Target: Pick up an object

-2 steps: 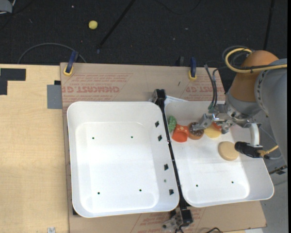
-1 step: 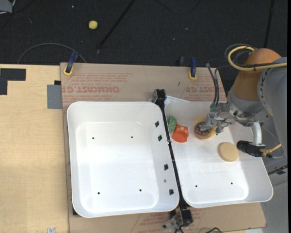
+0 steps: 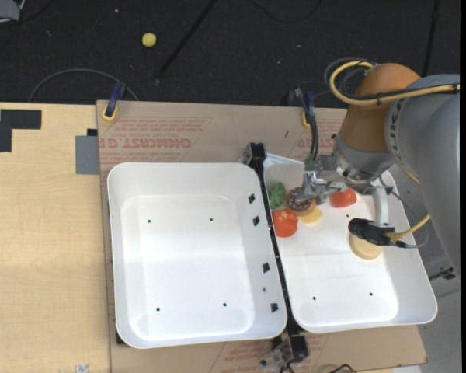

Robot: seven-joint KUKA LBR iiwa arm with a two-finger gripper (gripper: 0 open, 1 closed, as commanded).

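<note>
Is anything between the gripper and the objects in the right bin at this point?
Nothing visible. The gripper is already down in the right bin, right at the cluster: green piece, red piece and yellow piece lie close around it. Another red piece and a tan disc lie further right.

- Arm [image 3: 427, 130] was matte grey, with thick rounded link housings.
- Orange band [image 3: 377, 111] sat above the wrist: a glossy, dome-like shell.
- A yellow cable [image 3: 343, 80] looped up over the orange section; a dark cable ran alongside it.
- Gripper [image 3: 304, 196] was small, metallic silver with dark parts; detail was too fine to resolve.
- A second yellowish cable [image 3: 415, 228] trailed low off the grey link, ending in a black connector [image 3: 369, 230].
</note>
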